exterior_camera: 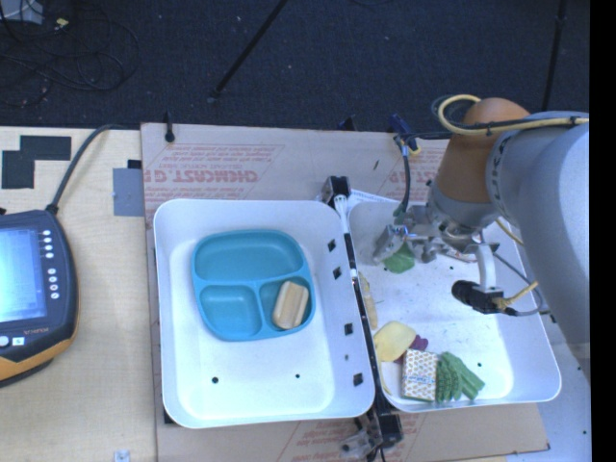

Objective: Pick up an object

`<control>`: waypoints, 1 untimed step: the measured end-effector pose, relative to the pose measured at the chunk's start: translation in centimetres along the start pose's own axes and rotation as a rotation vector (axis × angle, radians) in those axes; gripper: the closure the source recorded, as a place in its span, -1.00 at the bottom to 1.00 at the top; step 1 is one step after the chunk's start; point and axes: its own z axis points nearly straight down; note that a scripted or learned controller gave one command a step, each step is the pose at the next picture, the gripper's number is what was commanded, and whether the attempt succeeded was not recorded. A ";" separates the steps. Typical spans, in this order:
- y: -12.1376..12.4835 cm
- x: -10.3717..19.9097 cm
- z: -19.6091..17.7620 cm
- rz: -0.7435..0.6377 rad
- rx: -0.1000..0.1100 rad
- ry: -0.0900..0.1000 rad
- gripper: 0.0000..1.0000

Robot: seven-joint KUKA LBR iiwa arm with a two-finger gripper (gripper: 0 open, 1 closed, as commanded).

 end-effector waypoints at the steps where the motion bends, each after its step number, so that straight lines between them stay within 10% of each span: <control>1: 0.0 -0.2 -0.9 0.001 0.003 0.000 1.00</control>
